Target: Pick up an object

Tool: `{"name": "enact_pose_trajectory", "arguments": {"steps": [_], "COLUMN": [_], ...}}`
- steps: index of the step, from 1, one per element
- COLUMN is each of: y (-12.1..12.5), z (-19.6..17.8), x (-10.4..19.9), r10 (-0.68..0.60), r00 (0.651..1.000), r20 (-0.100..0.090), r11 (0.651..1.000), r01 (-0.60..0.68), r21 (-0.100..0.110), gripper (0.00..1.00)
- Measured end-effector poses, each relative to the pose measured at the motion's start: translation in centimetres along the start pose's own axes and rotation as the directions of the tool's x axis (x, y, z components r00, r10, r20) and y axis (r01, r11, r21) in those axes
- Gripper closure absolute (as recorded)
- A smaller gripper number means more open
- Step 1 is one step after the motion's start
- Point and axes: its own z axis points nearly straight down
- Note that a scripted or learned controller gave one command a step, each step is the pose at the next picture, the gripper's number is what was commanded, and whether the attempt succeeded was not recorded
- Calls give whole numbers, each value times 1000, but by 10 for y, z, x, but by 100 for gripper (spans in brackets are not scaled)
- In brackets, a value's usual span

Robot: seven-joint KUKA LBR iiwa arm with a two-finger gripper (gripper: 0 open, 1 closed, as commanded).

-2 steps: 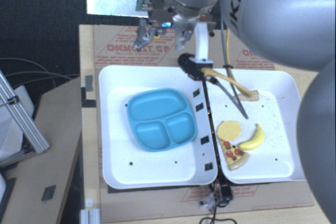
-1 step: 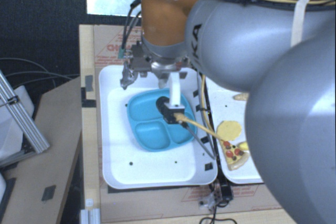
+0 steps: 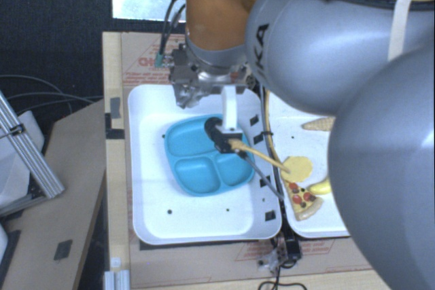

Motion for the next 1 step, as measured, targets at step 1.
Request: {"name": "enact_pose_trajectory", "arguments": {"steps": [1], "y": [-8], "z": [-71], "x": [-16], "r10": [4], "r00": [1000], "r20": [-1], "r11": [1000], "r01": [-4], "r21": [-5], "gripper": [100]}}
